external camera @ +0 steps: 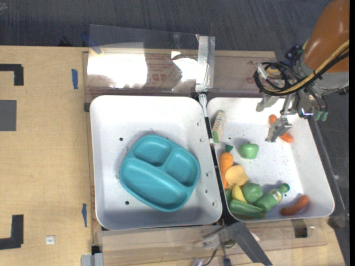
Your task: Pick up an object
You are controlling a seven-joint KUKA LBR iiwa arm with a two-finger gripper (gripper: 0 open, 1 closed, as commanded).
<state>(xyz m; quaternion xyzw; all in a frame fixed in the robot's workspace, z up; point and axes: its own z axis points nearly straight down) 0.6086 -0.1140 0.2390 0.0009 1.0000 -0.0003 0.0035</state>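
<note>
Orange bit [286, 138] — half behind hand [277, 131]

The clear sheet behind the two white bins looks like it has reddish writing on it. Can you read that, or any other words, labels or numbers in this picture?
Clear sheet: faint reddish print at about, too blurred and washed out by glare to read.
Green bottle: no legible label.
Teal tray and bins: no text.
Nothing in this view can be quoted.

I worked in a robotics lab: a taped plywood desk [39, 165], two white bins [111, 204] of toy food [249, 195], dark carpet [166, 4].
</note>
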